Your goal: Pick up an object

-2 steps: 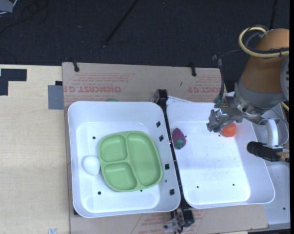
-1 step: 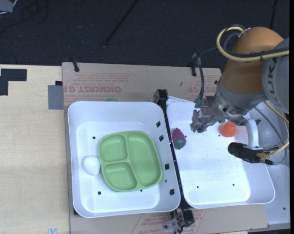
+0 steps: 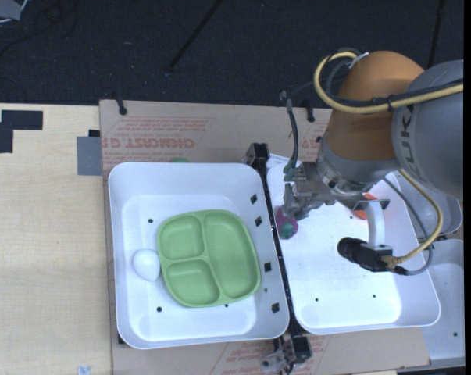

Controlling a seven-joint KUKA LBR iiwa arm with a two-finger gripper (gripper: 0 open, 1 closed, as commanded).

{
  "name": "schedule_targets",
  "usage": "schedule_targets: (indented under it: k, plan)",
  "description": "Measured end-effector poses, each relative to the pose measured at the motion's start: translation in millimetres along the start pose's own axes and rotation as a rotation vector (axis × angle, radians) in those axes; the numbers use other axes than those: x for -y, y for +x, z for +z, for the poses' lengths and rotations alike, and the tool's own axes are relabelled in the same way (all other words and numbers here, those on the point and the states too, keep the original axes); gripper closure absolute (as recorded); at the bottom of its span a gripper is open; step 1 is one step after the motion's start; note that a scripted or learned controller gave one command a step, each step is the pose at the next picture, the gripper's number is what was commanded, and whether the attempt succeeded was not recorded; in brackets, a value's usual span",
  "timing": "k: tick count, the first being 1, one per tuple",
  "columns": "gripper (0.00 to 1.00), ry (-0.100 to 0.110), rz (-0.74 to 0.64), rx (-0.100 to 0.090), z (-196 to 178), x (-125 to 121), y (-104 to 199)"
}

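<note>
Claw (image 3: 291, 209) low over the small purple-green object (image 3: 287, 226) just beneath; open or closed, I can't tell. Centre it before squeezing.

Dark carpet (image 3: 141, 37) lies behind a pale wooden bench (image 3: 40, 233).

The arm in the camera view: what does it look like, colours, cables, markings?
The arm is glossy grey, with a rounded orange band above the wrist. A yellow cable loops over the orange part, and another runs down its right side. Part of a dark letter marking shows on the grey shell. The gripper is dull grey metal with dark wiring leading up from it.
</note>
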State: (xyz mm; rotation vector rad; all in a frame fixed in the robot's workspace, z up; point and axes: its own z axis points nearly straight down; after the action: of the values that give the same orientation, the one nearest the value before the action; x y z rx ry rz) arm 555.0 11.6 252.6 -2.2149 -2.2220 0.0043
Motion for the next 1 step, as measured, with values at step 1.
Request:
schedule_targets:
  k: [1]
  plan:
    - [1.0,0.0,-0.001,0.0,8.5,9.4,47.9]
